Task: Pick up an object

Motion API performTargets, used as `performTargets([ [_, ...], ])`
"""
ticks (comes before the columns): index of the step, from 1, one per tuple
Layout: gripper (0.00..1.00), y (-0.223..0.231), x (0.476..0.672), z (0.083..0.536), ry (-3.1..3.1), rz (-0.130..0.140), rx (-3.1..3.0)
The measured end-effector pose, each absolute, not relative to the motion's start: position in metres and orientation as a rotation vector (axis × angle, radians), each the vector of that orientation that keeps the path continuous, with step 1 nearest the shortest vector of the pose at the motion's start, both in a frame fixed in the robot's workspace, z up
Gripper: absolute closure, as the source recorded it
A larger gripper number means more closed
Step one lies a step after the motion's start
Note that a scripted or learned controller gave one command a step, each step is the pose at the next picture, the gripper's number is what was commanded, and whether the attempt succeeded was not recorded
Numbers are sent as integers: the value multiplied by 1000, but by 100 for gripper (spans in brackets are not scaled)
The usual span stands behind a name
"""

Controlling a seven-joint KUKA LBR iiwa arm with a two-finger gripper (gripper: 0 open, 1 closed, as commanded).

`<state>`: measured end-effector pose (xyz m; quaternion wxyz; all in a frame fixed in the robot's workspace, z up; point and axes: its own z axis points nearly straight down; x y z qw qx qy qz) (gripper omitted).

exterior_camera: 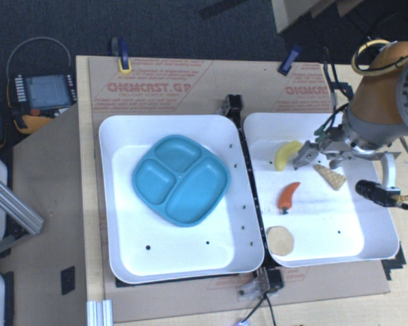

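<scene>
Two shallow white bins sit side by side on the tabletop (190, 80), which is covered with brown cardboard. In the camera view, the left bin (122, 182) holds a blue divided plate (181, 179), lying a little turned, near the middle of the bin. The right bin (367, 240) holds four small things: a yellow banana-like piece (285, 154) in the upper left part, an orange-red pepper (289, 195) below it, a round beige disc (280, 240) at the lower left corner, and a tan wedge (330, 176) right of the pepper. The arm (384, 87) reaches in from the right, and its gripper (311, 153) hangs low over the upper part of the right bin, just beside the yellow piece and above the wedge. The fingers stand apart, with nothing between them.
</scene>
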<state>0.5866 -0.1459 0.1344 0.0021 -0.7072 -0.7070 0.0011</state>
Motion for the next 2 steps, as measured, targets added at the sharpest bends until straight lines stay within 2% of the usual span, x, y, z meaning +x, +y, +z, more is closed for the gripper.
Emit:
performTargets([
  [1,0,-145,587,83,-2219,2,-2219],
  [2,100,-145,587,95,-2222,-1,-2223],
])
